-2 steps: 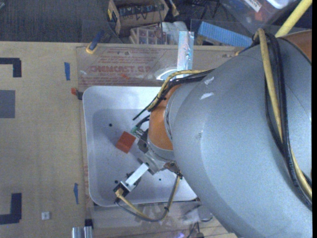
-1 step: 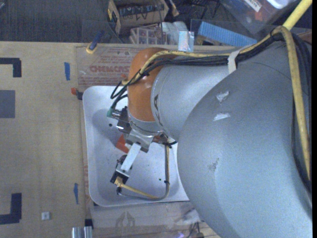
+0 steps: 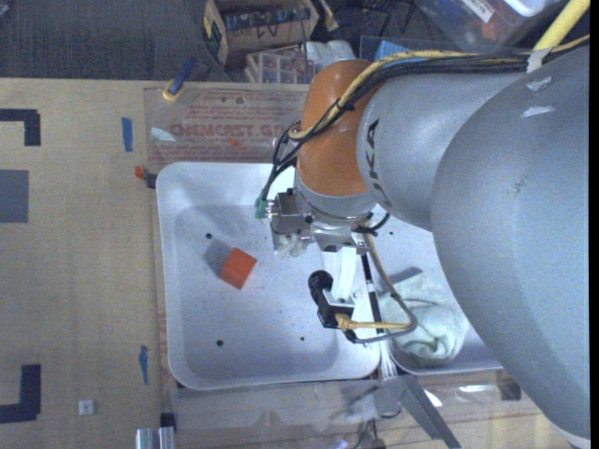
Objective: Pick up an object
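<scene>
Black letters run down the grey arm [image 3: 487,176] just below its orange band [image 3: 335,129]; only part of them shows, reading roughly "KA". Faded red print crosses the clear sheet [image 3: 225,131] lying above the left bin [image 3: 178,251], too washed out to read. A white label with red print sits on the clear container [image 3: 468,3] at the top right; its words are too small to make out.

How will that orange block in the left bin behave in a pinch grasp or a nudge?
The orange block looks like a rigid cube with flat faces, so it probably won't roll and should slide if nudged. It looks small, likely light. It lies skewed to the bin walls, so the gripper may need to rotate to meet flat faces.
</scene>
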Controlling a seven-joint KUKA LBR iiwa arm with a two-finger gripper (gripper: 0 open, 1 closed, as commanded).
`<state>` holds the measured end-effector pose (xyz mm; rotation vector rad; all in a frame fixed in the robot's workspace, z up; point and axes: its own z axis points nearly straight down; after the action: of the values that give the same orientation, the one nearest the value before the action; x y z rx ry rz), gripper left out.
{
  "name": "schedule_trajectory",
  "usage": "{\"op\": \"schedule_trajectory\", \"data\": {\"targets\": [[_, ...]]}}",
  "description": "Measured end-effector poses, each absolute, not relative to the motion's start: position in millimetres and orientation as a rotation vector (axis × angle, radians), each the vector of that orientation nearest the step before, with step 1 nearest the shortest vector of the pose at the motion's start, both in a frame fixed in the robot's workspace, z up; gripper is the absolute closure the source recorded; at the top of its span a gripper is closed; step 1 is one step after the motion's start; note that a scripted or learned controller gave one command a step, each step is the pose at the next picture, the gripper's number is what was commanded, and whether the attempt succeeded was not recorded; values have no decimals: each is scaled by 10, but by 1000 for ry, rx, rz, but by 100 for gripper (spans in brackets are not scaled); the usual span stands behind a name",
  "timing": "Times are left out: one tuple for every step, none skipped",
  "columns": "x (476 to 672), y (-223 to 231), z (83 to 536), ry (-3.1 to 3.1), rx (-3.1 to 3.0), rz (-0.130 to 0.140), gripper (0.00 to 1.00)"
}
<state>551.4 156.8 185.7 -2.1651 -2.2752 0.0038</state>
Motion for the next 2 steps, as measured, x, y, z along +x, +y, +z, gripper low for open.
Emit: {"op": "schedule_trajectory", "data": {"targets": [[4891,2016,2001,-2280,-2157,7,100],[5730,2047,2697,-2574,-1803,1,100]]}}
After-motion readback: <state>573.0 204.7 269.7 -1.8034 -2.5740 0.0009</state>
